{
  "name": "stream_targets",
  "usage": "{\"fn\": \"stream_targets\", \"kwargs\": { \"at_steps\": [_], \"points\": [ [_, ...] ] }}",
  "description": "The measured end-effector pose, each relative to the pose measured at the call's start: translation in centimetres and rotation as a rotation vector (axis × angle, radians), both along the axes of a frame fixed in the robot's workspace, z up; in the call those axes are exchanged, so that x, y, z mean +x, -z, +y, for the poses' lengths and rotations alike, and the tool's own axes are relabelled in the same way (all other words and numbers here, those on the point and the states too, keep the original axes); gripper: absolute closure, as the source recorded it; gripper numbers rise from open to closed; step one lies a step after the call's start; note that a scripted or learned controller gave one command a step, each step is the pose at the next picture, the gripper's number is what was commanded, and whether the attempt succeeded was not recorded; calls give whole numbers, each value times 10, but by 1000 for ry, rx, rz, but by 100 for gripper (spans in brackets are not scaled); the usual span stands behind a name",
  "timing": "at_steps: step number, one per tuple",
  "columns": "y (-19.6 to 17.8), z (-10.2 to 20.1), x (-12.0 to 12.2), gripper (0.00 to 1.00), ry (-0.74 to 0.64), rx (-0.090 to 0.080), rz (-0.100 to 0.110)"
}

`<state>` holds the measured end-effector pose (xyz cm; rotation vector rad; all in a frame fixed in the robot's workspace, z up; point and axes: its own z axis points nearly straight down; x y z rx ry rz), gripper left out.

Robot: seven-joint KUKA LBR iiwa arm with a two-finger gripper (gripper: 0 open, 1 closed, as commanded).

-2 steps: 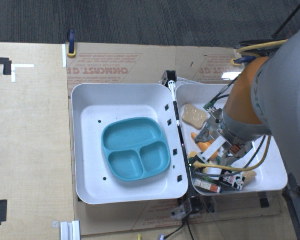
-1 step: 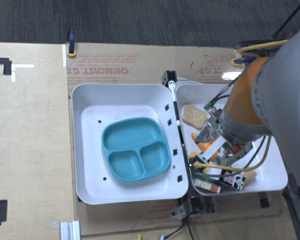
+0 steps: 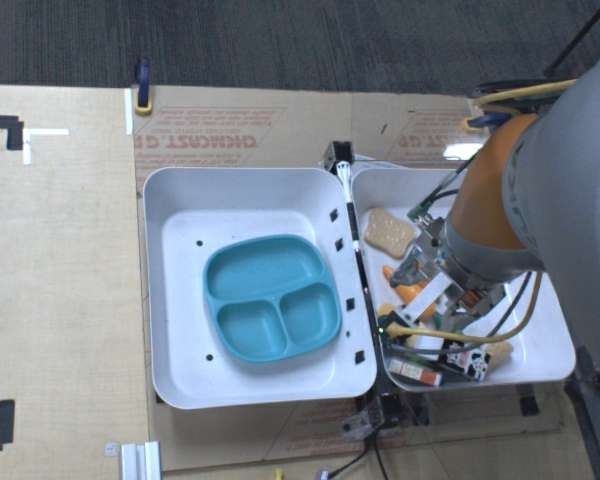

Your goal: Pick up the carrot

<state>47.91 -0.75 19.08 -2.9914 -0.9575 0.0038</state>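
in the right bin [image 3: 550, 358], the jaws [image 3: 417, 286] crowd the carrot [image 3: 408, 290]; their state can't be told.

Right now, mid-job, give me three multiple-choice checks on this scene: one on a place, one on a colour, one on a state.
1. Where is the gripper?
A. Over the left bin
B. Down in the right bin
C. Outside both bins

2. What colour is the divided tray?
A. Red
B. Teal blue
C. Black

3. How does the tray sit?
A. Flat on the floor of the left bin
B. Propped on the rim between the bins
C. Stacked on the cracker

Answers: 1 B, the arm reaches down into the right bin beside the carrot. 2 B, it is plainly teal. 3 A, it lies flat, apart from the walls; the cracker lies in the right bin.
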Motion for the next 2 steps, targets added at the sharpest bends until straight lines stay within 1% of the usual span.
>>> {"fn": "stream_targets", "kwargs": {
  "at_steps": [2],
  "points": [
    [0, 0, 0, 0, 0, 0, 0]
  ]
}}
